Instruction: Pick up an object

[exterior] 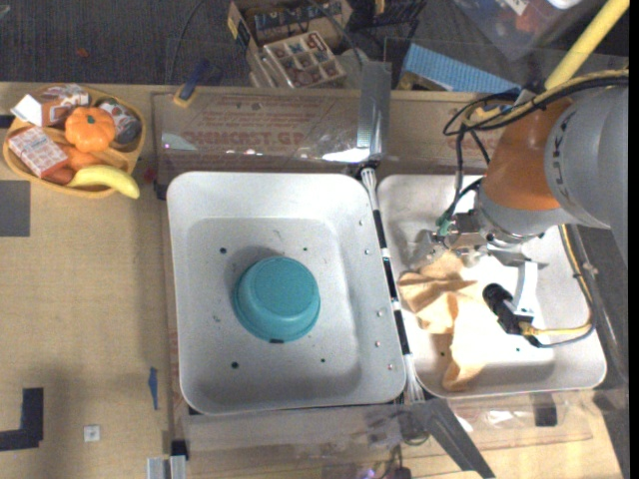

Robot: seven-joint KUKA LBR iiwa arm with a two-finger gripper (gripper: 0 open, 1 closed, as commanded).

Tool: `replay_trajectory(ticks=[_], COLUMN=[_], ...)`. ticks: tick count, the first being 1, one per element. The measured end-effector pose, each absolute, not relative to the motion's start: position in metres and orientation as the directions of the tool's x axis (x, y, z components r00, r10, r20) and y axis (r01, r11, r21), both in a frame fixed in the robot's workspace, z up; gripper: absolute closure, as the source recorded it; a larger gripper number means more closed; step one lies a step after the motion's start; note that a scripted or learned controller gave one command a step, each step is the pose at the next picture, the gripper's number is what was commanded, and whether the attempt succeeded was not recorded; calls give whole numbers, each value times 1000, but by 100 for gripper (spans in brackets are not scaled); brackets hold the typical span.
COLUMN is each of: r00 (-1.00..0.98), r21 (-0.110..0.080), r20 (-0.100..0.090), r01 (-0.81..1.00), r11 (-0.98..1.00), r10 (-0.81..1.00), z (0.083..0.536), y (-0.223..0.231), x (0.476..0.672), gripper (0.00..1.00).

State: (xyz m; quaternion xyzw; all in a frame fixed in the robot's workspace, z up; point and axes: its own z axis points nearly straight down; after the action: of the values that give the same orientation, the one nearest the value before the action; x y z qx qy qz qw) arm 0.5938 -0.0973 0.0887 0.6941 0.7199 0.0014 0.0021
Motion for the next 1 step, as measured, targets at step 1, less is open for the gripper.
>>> replay_trajectory(ticks=[1], r00=[-30], r21=[11], r20=[-1], r01=[1000], r11=[30], r10=[1000], z=[100], y=[-100], x=[595], gripper=[100])
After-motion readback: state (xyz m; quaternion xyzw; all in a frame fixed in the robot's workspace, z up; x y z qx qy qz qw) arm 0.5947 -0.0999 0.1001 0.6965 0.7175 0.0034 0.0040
